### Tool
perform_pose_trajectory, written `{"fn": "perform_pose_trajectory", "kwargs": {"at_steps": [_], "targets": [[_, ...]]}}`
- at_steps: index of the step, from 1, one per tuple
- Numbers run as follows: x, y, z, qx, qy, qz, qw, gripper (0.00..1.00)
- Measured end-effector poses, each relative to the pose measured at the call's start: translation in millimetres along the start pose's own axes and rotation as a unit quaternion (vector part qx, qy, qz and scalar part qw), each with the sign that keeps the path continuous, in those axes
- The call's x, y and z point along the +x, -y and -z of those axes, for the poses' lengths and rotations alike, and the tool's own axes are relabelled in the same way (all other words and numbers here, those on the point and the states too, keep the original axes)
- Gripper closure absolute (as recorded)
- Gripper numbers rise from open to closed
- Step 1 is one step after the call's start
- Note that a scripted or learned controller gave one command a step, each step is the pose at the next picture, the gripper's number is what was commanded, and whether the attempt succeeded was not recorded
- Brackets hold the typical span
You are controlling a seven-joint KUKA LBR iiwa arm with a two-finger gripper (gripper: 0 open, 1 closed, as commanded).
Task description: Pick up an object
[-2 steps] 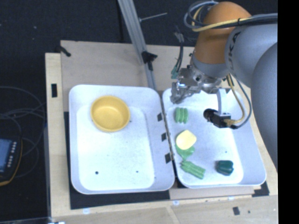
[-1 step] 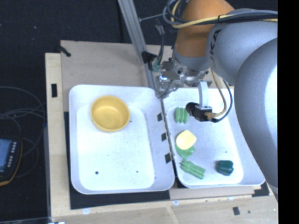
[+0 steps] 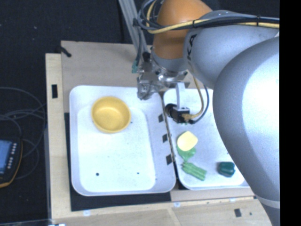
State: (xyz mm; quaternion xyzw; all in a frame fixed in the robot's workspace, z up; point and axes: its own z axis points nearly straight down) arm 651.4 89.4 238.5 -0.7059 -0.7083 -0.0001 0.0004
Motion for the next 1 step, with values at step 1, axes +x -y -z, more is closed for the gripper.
{"fn": "perform_pose_trajectory", "kwargs": {"at_steps": [1], "targets": [[-2.7,-0.3,0.7,0.0,0.001,-0.002,1.0,0.0]]}}
